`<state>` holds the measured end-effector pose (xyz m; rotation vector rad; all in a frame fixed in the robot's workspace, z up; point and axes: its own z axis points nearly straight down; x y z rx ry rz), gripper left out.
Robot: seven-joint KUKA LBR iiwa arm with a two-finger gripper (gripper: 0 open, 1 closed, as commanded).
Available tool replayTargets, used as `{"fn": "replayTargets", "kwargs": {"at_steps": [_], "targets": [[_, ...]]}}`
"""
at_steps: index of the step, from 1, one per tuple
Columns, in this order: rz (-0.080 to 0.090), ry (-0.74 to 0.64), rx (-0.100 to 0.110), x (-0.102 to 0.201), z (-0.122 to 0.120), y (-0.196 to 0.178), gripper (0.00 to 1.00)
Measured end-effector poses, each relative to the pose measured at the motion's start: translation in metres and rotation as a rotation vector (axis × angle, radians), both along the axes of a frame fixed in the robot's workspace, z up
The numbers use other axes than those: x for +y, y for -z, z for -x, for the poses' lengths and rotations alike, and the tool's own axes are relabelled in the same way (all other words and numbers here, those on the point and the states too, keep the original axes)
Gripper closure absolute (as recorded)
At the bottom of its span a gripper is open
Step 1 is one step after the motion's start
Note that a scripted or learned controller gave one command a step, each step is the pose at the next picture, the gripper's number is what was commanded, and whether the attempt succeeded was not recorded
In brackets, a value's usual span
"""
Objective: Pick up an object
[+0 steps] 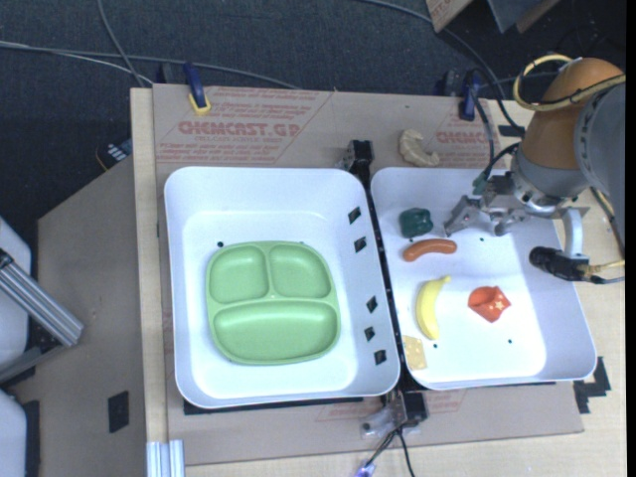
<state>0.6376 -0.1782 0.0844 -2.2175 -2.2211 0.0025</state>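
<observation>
Camera view: right bin [556, 361] holds hot dog [429, 249], banana [429, 307], green block [415, 221], red piece [488, 303].
Jaws: gripper [482, 217] spread apart, nothing between them.
Progress: nothing lifted; grasp remains.

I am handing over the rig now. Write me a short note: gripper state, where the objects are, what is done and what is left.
Gripper: over the far part of the right bin, with nothing seen between its fingers.
Objects in the right bin: dark green piece, hot dog, banana, red piece.
Left bin: green divided tray.
Done: no object is picked up.
Left: grasp one object and lift it; the dark green piece and the hot dog lie nearest the gripper.
</observation>
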Motion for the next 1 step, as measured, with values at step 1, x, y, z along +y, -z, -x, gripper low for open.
{"fn": "replayTargets", "kwargs": {"at_steps": [1], "targets": [[0.001, -0.001, -0.004, 0.0001, -0.0014, -0.0128, 1.00]]}}
